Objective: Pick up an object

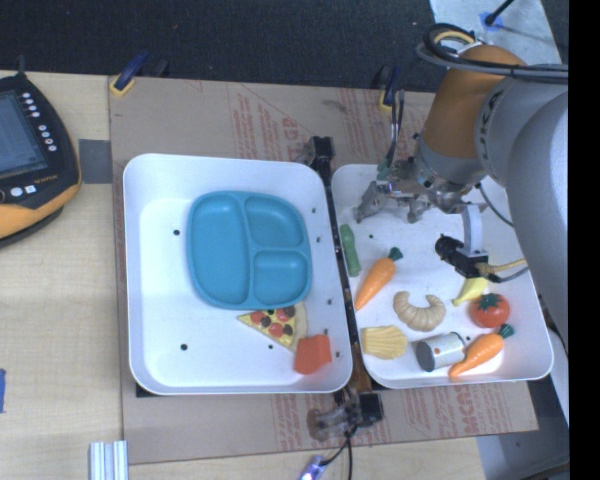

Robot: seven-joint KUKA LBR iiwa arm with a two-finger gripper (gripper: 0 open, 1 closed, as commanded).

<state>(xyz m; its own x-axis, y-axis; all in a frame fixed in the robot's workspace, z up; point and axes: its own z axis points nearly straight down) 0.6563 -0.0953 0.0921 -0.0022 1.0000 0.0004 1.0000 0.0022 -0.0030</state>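
Gripper (410, 200) over the far end of the right bin (525, 368), fingers spread apart with nothing between them, carrot (374, 280) lying just below it, croissant (420, 311) nearer still.

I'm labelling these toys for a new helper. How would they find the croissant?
Look in the right bin, near its front half. The croissant is the pale tan, ridged crescent lying between two carrots, left of the tomato; nothing else there is curved and beige.
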